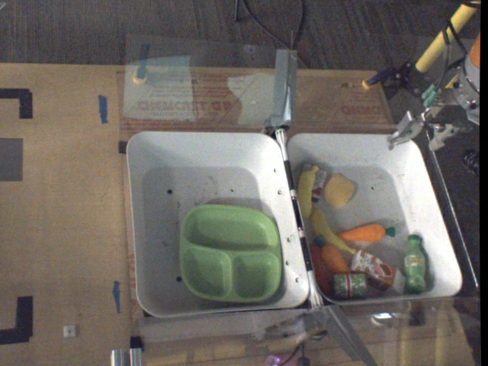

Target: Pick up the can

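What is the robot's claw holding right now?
Nothing. The claw hangs over the top right corner of the right bin, with nothing between its fingers. The can lies at the bin's near edge, untouched.

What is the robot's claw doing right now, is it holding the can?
Gripper: above the right bin's far corner, nothing between its fingers. Open or shut cannot be told. The can lies in that bin.

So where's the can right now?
The small red-and-green metal can lies on its side at the right white bin's near edge, beside the red pouch and left of the green bottle.
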You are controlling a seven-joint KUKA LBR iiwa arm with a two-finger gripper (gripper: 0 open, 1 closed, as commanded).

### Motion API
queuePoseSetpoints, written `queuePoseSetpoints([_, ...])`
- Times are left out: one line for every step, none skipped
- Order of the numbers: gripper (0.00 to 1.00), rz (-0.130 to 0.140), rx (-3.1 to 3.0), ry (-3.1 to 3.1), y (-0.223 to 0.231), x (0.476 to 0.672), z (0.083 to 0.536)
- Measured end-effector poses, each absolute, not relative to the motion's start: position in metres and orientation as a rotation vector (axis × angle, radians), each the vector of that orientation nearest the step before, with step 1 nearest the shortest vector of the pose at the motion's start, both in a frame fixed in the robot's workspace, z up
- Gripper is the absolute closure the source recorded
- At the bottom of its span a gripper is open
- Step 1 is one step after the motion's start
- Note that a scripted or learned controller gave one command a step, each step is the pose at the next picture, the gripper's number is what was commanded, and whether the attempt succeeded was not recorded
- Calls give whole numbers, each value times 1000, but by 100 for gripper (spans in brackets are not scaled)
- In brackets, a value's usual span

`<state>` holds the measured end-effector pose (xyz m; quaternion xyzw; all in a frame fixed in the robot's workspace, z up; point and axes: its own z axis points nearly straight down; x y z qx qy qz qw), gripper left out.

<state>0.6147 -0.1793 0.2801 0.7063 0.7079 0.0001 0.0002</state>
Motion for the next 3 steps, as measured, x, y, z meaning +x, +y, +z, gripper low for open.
queuePoseSetpoints([0, -2, 2442, 1978, -159, 617, 266])
queuePoseSetpoints([0, 2, 2294, 2142, -203, 628, 97])
queuePoseSetpoints([0, 7, 2476, 1929, -201, 574, 88])
